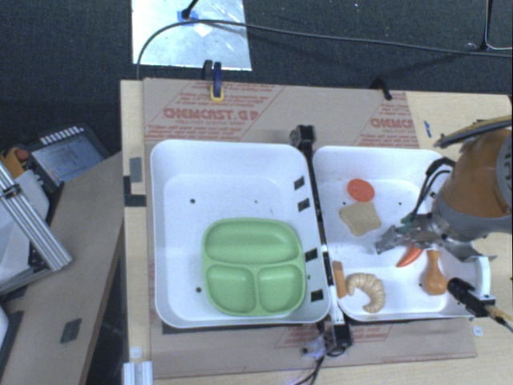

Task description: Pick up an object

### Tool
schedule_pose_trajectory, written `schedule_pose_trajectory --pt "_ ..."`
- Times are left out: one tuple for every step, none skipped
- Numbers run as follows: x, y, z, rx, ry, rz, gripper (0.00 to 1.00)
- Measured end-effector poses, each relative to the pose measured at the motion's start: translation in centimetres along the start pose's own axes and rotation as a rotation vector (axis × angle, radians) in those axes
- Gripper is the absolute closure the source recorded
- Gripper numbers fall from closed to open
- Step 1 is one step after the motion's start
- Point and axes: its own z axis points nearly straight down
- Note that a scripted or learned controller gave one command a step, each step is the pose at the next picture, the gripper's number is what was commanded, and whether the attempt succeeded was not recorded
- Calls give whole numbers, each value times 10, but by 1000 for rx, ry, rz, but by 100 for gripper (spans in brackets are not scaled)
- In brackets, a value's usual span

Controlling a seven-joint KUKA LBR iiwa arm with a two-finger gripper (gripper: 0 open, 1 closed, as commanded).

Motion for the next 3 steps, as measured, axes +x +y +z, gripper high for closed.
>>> schedule_pose_trajectory --pt "0 1 -11 0 1 -1 100" --pt "5 3 -55 6 3 -3 100" --pt "6 -1 -100 5 3 -3 100"
